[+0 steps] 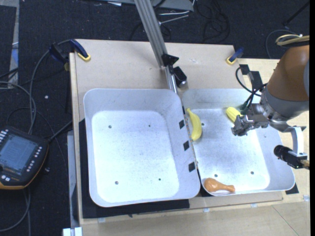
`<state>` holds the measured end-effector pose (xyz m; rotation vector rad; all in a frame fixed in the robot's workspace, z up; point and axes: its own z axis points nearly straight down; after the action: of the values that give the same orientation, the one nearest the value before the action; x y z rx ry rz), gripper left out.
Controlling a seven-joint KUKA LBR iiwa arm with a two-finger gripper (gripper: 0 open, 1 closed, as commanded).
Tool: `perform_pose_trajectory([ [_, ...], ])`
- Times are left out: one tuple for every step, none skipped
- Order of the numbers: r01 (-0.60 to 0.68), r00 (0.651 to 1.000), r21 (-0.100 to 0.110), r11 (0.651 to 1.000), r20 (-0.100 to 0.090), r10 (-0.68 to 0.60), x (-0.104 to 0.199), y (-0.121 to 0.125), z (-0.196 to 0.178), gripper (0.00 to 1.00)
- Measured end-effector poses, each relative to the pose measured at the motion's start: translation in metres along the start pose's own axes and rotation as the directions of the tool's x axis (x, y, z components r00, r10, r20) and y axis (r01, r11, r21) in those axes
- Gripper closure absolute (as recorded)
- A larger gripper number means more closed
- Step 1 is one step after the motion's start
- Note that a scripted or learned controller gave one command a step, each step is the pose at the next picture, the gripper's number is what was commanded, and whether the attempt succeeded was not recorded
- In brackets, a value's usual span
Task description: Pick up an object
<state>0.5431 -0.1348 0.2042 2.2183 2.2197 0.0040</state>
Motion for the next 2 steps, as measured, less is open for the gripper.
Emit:
perform_pose_trajectory([
  [0.005, 1.000, 0.003, 1.000, -0.002, -0.005, 0.053, 0.008, -0.016, 1.00],
  [0.005, 1.000, 0.005, 1.000, -0.002, -0.005, 0.108, 0.024, -0.012, 1.00],
])
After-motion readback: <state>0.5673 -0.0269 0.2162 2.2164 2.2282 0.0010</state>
